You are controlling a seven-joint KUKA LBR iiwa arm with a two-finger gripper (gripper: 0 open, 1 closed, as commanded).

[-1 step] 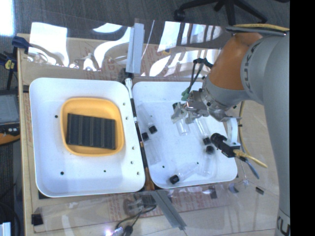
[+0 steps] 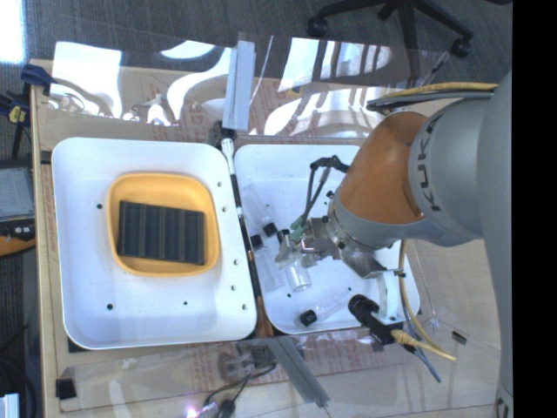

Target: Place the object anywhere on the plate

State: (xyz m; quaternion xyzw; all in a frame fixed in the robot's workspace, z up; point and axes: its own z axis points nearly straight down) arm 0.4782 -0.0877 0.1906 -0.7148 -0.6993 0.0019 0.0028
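- The hand (image 2: 291, 252) is low inside the right bin (image 2: 261, 168); whether it is apart or together cannot be told.
- A clear object (image 2: 298, 277) lies just beside it.
- The yellow plate (image 2: 161, 187) sits well off to its left.

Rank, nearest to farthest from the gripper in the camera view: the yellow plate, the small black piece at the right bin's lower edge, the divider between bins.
1. Small black piece, below the gripper.
2. Divider, to its left.
3. Yellow plate, in the left bin.

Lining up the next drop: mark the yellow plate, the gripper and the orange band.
yellow plate (image 2: 122, 190): camera view, its bare left rim.
gripper (image 2: 294, 252): camera view, at its tip, over the right bin.
orange band (image 2: 387, 177): camera view, middle of the band.
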